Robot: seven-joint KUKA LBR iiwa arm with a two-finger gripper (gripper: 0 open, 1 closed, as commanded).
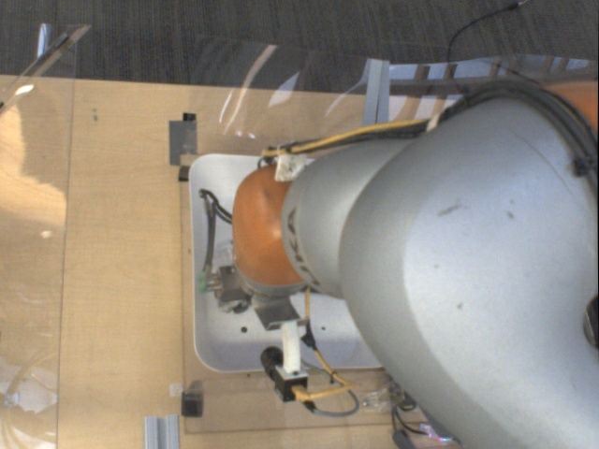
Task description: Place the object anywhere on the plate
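My arm, grey with its orange band [262,232], reaches in from the right and covers most of the white bin [208,344] below it. The gripper [218,284] points down into the left part of that bin, close to its left wall. A small green bit [203,282] shows at the gripper's left edge; I cannot tell what it is. The arm hides whatever lies beneath it in the bin.
The wooden bench [103,251] spreads to the left of the bin. Black brackets sit at the bin's upper left corner [184,138] and lower left corner [192,402]. Yellow and black cables [328,396] hang off the wrist near the bin's front edge.
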